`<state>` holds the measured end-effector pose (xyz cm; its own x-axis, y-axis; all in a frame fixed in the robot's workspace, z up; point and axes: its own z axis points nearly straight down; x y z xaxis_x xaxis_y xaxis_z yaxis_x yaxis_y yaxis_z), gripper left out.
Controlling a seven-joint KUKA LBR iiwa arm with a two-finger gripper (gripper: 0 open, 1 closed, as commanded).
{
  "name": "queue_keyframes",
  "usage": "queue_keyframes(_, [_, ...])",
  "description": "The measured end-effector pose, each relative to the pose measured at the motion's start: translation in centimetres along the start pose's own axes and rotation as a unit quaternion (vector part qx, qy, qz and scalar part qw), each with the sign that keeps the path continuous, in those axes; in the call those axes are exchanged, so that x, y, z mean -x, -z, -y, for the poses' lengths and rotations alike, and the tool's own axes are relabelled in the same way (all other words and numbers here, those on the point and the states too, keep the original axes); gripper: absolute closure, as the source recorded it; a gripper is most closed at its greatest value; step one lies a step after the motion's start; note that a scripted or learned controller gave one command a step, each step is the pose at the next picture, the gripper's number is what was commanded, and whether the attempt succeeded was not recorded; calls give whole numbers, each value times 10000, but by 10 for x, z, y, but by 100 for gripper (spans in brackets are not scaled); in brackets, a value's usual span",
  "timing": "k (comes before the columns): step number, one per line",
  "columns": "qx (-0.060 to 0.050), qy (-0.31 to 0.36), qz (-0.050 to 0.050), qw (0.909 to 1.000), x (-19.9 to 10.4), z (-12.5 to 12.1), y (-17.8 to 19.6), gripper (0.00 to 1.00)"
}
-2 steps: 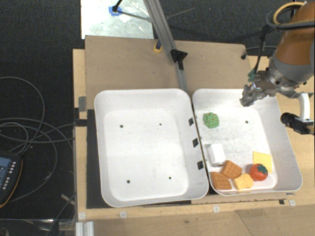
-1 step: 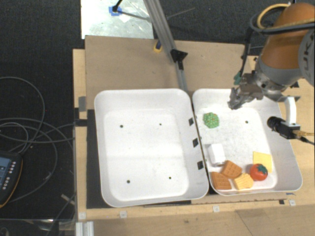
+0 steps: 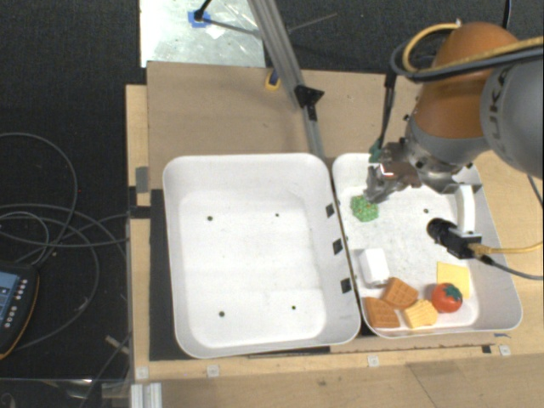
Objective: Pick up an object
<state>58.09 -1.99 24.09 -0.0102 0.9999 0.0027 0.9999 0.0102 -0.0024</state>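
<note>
hovering low in the right shallow white bin, the hand sits just above a small green knobbly object; its grip state cannot be told.

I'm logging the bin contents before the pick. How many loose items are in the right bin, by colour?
Green: 1, piece under the gripper
White: 1, block
Orange-tan: 3, waffles
Yellow: 1, wedge
Red: 1, tomato
Total: 7
</note>
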Motion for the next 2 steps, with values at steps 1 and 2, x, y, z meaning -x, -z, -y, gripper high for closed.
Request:
queue_keyframes(1, [3, 6, -2, 10000, -60, 18, -8, 100])
queue_keyframes(2, [14, 9, -2, 10000, -113, 31, 2, 100])
